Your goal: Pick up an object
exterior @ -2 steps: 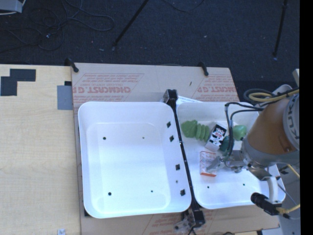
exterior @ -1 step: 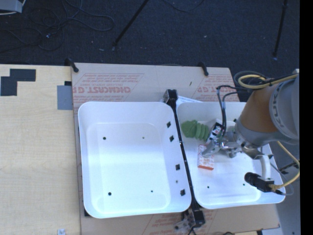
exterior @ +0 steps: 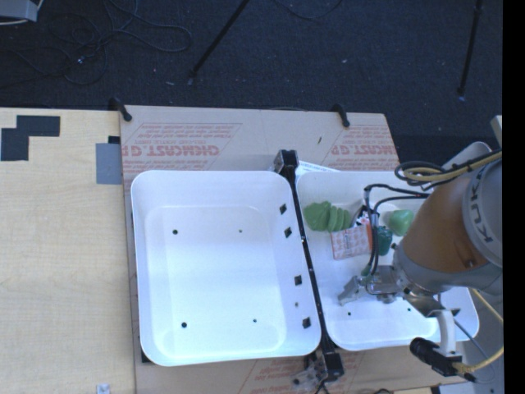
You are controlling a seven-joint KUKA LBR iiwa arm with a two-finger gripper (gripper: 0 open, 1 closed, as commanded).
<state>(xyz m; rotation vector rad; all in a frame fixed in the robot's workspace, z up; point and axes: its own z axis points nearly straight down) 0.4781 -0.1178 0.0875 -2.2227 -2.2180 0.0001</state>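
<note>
**Several objects sat just beyond the gripper in the right bin**

The gripper (exterior: 354,292) hung low over the right bin (exterior: 385,335), toward its near edge; whether it was clenched or released could not be told. A green ridged toy (exterior: 326,216) lay toward the far edge beside the divider, its long axis running along that edge. A red-and-white packet (exterior: 350,242) lay between the two.

A ridged green object (exterior: 328,216) lies on its side in the right bin (exterior: 385,335), at its far left by the divider. Just right of it lies a flat red-and-white packet (exterior: 350,242). Farther right, a pale green piece (exterior: 400,221) sits partly hidden.
</note>
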